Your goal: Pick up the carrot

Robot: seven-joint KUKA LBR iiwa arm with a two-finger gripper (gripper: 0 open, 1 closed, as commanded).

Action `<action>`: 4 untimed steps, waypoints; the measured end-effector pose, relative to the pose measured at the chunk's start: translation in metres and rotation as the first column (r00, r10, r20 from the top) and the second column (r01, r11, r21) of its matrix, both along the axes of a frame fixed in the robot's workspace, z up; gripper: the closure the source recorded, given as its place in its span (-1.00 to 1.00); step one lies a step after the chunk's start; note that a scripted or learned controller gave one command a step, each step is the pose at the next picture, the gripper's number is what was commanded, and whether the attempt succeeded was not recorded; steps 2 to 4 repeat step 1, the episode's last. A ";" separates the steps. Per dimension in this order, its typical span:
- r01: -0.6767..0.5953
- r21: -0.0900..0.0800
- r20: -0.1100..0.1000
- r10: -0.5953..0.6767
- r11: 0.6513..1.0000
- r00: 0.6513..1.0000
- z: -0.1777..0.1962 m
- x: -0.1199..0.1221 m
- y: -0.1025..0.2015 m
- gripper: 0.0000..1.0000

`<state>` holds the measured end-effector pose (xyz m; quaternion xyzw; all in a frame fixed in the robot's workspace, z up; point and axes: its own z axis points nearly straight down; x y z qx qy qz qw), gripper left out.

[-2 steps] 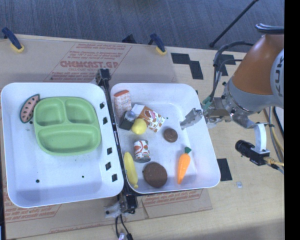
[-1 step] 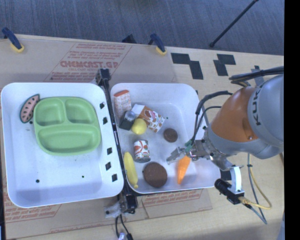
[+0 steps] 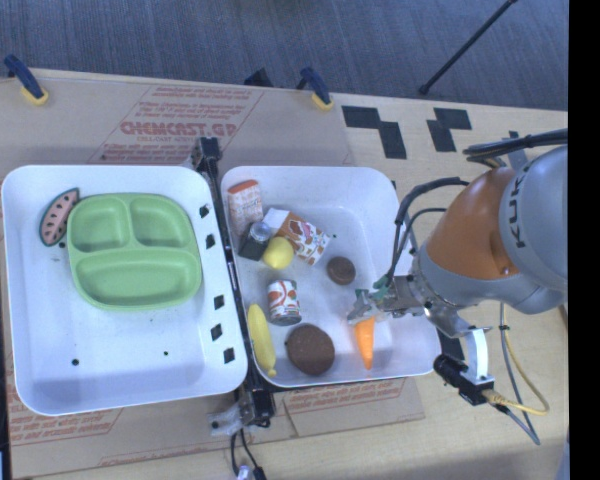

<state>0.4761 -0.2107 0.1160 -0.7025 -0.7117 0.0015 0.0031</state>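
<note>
Reaching in from the right, my arm point(image 3: 500, 238) hangs over the right bin point(image 3: 380, 183), with my pincer point(image 3: 365, 310) low above the carrot point(image 3: 366, 340). Whether my pincer is released or clenched I cannot tell; its tips blur into the carrot's green top. The carrot lies on the bin floor, near the front-right corner, its orange point aimed toward the front wall and its upper end directly under my pincer.

Taking the carrot as my mark: just to its left sits a round brown disc point(image 3: 309, 349), and left of that a yellow banana point(image 3: 261, 339) lies along the bin's left wall. Up and to the left of the carrot stands a small can point(image 3: 283, 302). Above it rests a small dark round piece point(image 3: 341, 269), apart from it. Farther up-left are a yellow lemon point(image 3: 278, 253), a patterned carton point(image 3: 302, 237) and a white and red box point(image 3: 245, 206).

Well to the carrot's left, the left bin point(image 3: 25, 358) holds a green divided plate point(image 3: 134, 249) with a watermelon slice point(image 3: 57, 216) beside it.
</note>
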 end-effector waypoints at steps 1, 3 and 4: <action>0.003 -0.001 0.004 -0.003 1.000 1.000 0.069 0.001 0.062 1.00; 0.003 -0.001 0.004 -0.003 1.000 1.000 0.069 0.001 0.062 1.00; 0.003 -0.001 0.004 -0.003 1.000 1.000 0.069 0.001 0.062 1.00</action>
